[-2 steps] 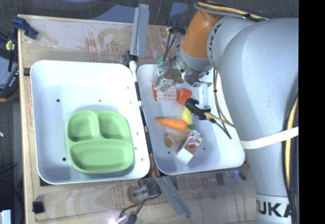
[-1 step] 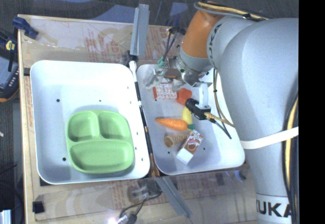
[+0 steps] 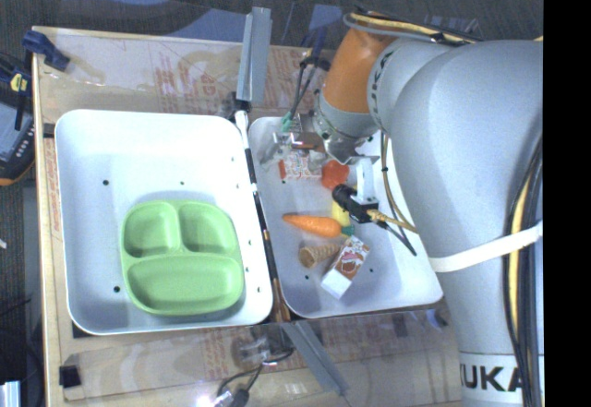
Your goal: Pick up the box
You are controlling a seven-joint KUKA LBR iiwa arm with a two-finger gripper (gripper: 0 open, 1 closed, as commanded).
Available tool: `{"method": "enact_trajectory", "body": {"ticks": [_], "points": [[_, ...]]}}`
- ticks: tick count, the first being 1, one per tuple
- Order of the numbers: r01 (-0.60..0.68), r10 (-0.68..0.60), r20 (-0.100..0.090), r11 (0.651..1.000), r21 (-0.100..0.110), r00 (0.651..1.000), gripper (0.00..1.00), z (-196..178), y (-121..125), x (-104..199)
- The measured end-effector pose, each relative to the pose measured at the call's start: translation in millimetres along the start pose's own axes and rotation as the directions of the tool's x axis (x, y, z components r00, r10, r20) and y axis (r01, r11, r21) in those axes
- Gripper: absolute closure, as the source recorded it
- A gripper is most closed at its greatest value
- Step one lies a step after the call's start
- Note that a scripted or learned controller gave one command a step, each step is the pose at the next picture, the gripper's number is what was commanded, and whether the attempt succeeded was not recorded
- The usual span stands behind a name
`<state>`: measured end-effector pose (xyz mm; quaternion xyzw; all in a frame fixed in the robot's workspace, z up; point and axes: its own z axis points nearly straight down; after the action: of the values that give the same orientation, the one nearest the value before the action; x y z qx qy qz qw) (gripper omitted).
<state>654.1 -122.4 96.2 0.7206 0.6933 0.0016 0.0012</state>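
Grey arm [image 3: 462,165] fills the right bin [image 3: 406,290], gripper [image 3: 319,142] state hidden, cannot tell; box [image 3: 345,267] lies unlifted beside the carrot [image 3: 314,225].

My arm [image 3: 462,165] reaches in from the right, its thick grey link filling that side and sloping toward the upper middle. My orange band [image 3: 351,73] sits above the wrist, which bends downward. My pincer [image 3: 309,145] hangs low below it, its fingers too obscured to read.
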Motion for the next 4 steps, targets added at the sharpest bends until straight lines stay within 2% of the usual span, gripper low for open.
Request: {"method": "enact_trajectory", "body": {"ticks": [1, 2, 3, 4], "points": [[0.002, -0.002, -0.001, 1.000, -0.002, 1.000, 1.00, -12, 2, 1], [0.002, -0.002, -0.001, 1.000, -0.002, 1.000, 0.00, -12, 2, 1], [0.003, -0.003, -0.004, 1.000, -0.002, 1.000, 1.00, -22, 2, 2], [0.003, -0.003, -0.004, 1.000, -0.002, 1.000, 0.00, -22, 2, 2]]}}
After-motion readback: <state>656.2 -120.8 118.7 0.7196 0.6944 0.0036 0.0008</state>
